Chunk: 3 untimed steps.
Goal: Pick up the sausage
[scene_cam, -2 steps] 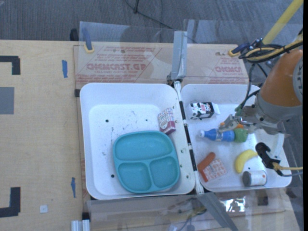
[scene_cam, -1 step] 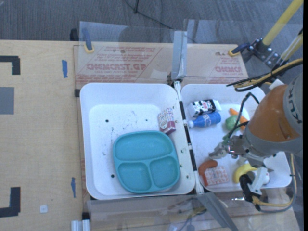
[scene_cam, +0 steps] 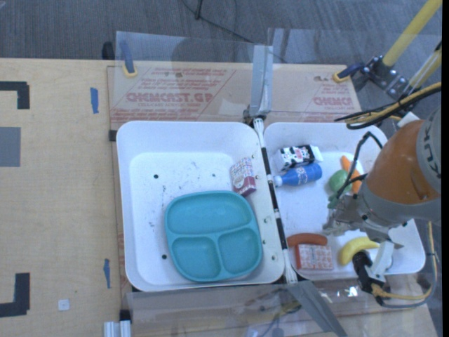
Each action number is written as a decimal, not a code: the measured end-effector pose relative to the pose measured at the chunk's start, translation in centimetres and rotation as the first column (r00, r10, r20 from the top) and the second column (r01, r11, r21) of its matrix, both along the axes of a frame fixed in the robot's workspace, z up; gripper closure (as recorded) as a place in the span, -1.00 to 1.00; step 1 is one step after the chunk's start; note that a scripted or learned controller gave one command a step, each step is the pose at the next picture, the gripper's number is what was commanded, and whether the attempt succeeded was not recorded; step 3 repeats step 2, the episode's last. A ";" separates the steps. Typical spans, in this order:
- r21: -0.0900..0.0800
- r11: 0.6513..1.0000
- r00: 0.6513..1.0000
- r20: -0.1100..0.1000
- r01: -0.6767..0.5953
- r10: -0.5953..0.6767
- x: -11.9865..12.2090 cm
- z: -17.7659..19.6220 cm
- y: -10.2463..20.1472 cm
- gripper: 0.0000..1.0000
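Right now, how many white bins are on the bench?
2. The left bin holds a blue divided plate and a small red-and-white packet. The right bin holds the sausage.

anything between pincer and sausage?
No. In the camera view, bare white bin floor separates the pincer from the sausage; the banana lies off to the side.
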<state>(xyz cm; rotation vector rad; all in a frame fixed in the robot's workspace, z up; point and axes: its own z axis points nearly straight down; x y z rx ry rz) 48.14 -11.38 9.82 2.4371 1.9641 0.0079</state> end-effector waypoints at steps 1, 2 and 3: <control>0.006 1.000 1.000 -0.013 0.013 -0.013 -0.2 3.6 1.7 1.00; 0.006 1.000 1.000 -0.012 0.014 -0.014 -0.2 3.6 1.7 -1.00; 0.006 1.000 1.000 -0.012 0.014 -0.014 -0.2 3.6 1.7 -1.00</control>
